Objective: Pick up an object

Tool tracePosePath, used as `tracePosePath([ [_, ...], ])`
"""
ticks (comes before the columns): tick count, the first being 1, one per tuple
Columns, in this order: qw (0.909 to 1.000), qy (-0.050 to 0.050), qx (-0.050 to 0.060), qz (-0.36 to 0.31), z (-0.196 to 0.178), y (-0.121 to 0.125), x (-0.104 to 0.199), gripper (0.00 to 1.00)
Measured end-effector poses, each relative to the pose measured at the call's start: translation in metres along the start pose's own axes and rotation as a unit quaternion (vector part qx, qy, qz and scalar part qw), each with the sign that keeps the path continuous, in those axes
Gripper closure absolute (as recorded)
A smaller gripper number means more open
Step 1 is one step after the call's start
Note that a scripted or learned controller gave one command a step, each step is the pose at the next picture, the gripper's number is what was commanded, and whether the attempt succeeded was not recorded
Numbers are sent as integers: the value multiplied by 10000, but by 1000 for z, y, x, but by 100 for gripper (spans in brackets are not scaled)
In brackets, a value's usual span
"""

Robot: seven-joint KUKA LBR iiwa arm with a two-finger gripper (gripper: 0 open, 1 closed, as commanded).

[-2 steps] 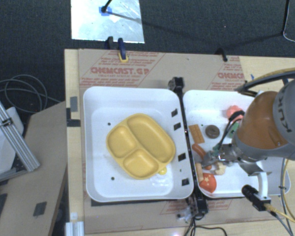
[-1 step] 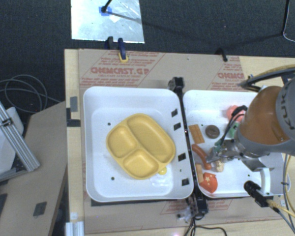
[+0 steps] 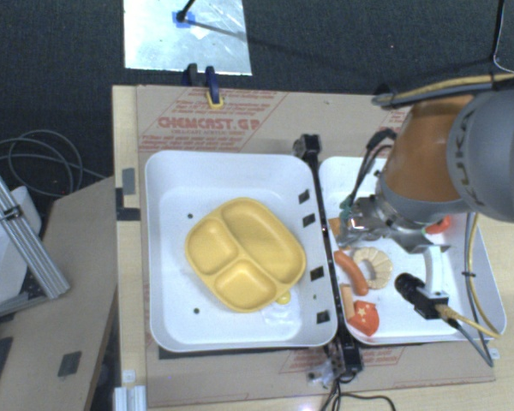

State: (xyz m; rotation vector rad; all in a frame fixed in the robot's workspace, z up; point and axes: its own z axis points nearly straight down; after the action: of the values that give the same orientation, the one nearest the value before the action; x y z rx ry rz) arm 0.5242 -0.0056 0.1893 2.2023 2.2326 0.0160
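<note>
Over the right bin [image 3: 488,311], the arm [image 3: 463,148] crowds its upper half; whether its end effector [image 3: 360,221] is open or closed I cannot tell. Just below lie a sausage [image 3: 352,271], a sliced piece [image 3: 375,264] and a red piece [image 3: 364,316]. A yellow divided plate [image 3: 244,253] sits mid left bin [image 3: 167,229], margins free, on the table [image 3: 128,127].

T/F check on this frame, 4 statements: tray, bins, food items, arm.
1. The yellow divided tray lies in the left bin. True.
2. The sausage lies in the left bin. False: it is in the right bin, near the dividing wall.
3. The yellow tray has three compartments. True.
4. The arm hangs over the left bin. False: it is over the right bin.
</note>
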Motion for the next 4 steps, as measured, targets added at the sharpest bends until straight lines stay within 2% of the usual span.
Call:
tracePosePath([
  [1,10000,-16,50,71,-10,-28,-35,100],
  [2,9999,-28,54,93,-1,-36,-95,100],
  [3,10000,-29,20,68,-50,-37,-110,100],
  [4,10000,2,71,17,7,-38,-36,100],
])
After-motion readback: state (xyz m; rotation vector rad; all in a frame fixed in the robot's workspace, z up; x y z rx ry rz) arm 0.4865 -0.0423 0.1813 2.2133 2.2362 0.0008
